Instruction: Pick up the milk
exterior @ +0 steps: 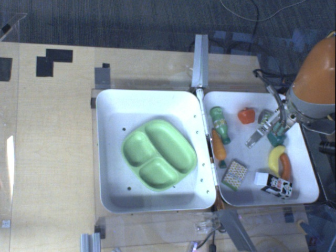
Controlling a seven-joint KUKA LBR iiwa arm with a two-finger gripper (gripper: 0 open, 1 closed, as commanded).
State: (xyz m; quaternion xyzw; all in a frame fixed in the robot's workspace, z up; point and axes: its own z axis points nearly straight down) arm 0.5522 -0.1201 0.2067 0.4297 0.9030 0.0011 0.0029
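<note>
nearest us, at the front of the right bin (311, 196), we see the milk (276, 186), a small black-and-white carton lying on its side, just beside a patterned box (234, 174). behind the milk lie a banana (275, 158) and a sausage (285, 167), touching. our gripper (264, 127) hangs over the bin's back right part, well apart from the milk, its fingers spread with nothing between them. a green divided plate (159, 154) sits in the left bin (105, 193).
</note>
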